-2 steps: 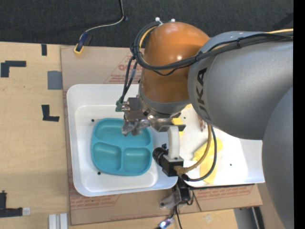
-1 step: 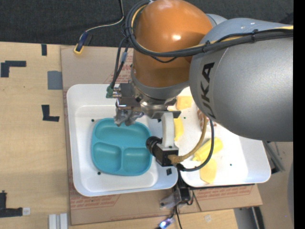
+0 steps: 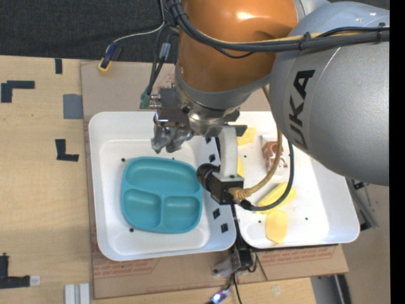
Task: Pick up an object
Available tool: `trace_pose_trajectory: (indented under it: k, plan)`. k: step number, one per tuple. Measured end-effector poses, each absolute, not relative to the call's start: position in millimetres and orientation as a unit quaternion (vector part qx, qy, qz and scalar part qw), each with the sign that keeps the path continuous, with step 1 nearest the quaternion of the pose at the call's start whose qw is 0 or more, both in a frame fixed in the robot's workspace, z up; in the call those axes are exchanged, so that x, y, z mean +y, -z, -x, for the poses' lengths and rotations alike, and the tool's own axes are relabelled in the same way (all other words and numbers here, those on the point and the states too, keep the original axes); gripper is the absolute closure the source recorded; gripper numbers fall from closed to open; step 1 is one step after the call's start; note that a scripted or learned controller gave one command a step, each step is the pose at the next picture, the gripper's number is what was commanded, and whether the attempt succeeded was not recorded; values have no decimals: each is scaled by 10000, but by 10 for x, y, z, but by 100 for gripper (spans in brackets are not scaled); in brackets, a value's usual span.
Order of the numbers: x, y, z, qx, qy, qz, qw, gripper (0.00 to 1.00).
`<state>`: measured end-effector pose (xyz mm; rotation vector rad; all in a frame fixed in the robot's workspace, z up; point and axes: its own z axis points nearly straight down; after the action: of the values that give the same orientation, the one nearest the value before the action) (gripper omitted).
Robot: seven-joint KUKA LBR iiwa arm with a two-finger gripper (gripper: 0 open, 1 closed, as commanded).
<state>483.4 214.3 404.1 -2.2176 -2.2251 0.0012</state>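
Where the arm reaches in: from the right, grey arm (image 3: 342, 87) with orange band (image 3: 234, 24) bulking over the far half of both bins.
Gripper (image 3: 169, 139): low over the far part of the left bin, just beyond the far rim of the teal plate, pointing down.
Gripper state: cannot tell how wide it stands from this angle, being dark, small and partly under the wrist; nothing seen in its hold.
Teal plate (image 3: 163, 195): flat in the middle of the left bin, three compartments, one wide at the far side and two smaller at the near side; apart from the gripper as far as can be seen.
Left bin (image 3: 101, 170): white, shallow, touching the right bin along the shared middle edge.
Right bin (image 3: 329, 227): white, partly hidden under the arm.
Yellow pieces: one rounded yellow piece (image 3: 276, 225) near the front rim of the right bin; a flatter yellow piece (image 3: 281, 197) just behind it; a small yellow block (image 3: 248, 136) at the far side, beside the wrist.
Brown-and-white item (image 3: 271, 152): in the right bin's far part, too small to make out.
Black fitting (image 3: 218, 185): hanging over the seam between the bins, with a tan hose looping toward the right bin.
Bench (image 3: 38, 170): tan, with dark marks at the left.
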Motion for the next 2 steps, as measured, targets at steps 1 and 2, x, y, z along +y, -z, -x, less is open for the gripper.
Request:
trace_pose_trajectory:
  k: [1, 2]
  plan:
    - [1933, -4857, -5641, -7076, 25, 7066, -18, 100]
    - [1614, -5358, -6174, -7076, 6, 7066, -13, 100]
